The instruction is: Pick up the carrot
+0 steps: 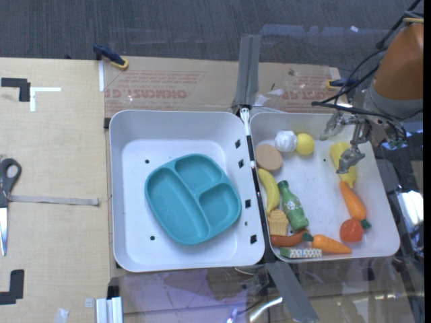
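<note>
Camera view looks down on two white bins side by side, the left bin bearing a teal tray with three compartments. The right bin is crowded: a carrot lies near its right wall, tilted, just above a tomato, and a second carrot lies along the front edge beside a small printed box that is hard to read. A green bottle, a banana, a tan disc, a white lump and a lemon fill the rest. The gripper hangs over a yellow thing, partly covering it, so its shape is unclear. Its fingers seem slightly apart with nothing plainly between them, though glare blurs them. The arm is cut off at the right edge.
</note>
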Motion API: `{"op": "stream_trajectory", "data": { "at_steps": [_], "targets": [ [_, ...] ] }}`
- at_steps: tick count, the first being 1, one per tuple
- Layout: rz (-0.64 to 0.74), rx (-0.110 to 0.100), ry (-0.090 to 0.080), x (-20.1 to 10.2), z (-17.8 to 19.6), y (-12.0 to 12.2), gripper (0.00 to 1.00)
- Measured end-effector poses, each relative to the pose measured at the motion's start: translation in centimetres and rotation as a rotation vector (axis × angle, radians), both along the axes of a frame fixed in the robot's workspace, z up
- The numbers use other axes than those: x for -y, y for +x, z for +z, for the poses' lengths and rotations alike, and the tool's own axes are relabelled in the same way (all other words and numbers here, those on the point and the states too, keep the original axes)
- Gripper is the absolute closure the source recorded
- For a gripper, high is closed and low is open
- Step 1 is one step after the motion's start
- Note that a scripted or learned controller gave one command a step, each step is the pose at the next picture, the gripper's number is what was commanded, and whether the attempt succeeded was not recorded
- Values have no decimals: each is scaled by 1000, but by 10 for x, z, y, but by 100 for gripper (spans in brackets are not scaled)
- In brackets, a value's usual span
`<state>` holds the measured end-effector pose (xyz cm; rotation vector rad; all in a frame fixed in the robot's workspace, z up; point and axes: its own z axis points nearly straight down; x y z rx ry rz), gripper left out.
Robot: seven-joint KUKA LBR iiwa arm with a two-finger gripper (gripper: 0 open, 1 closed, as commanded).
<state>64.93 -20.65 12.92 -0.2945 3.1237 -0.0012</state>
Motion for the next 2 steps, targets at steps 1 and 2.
{"op": "stream_trajectory", "data": {
  "at_steps": [1, 2],
  "targets": [
    [328, 1, 2, 12, -35, -68, 0],
    [490, 14, 1, 7, -32, -100, 0]
  ]
}}
